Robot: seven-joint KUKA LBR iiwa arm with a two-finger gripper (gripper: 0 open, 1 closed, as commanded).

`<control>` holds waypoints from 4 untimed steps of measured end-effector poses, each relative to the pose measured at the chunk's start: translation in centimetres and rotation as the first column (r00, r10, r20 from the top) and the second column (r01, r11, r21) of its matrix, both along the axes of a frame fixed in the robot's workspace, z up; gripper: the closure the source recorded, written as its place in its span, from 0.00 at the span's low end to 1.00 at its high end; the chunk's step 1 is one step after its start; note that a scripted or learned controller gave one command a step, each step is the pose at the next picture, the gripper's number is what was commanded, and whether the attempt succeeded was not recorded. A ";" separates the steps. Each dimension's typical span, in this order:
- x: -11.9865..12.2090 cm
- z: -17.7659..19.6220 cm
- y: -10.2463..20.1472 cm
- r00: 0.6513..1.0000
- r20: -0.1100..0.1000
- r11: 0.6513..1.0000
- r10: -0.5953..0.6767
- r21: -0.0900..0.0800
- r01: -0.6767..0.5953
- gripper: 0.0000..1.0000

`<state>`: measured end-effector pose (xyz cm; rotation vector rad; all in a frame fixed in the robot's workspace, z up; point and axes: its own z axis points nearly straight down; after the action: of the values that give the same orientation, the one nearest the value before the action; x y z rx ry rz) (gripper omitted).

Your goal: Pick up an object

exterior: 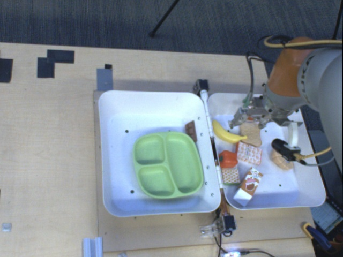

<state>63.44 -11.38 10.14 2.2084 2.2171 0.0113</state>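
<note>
Pale worktop (pixel 48 159). Left bin (pixel 115 111), well left of the pincer: green divided plate (pixel 168 164); small brown piece (pixel 190 128) by the dividing wall. Right bin (pixel 308 189): banana (pixel 227 133) just below-left of the pincer, long axis slanting upper-left to lower-right, tip toward the pincer. Red tomato-like item (pixel 228 158) and patterned cracker pack (pixel 249 153) below. Pincer (pixel 249 118) low over a tan item (pixel 251 133); finger spread cannot be told, nothing seen gripped. Small carton (pixel 248 186) lower down; bread piece (pixel 281 159) lower right.

Grey KUKA arm (pixel 321 79) w/ orange band, black cable — metal end effector (pixel 251 116)
</note>
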 end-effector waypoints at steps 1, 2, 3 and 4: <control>-7.5 -1.3 -0.7 1.000 -0.003 1.000 -0.002 0.000 0.002 0.00; -7.3 -0.1 -0.7 1.000 0.003 1.000 -0.002 -0.001 0.002 1.00; -7.3 -0.2 -0.7 1.000 0.002 1.000 -0.001 -0.001 0.001 0.00; -12.6 -1.2 2.0 1.000 0.006 1.000 -0.006 -0.004 0.006 0.00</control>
<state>50.86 -9.36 8.93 2.2097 2.2061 0.0138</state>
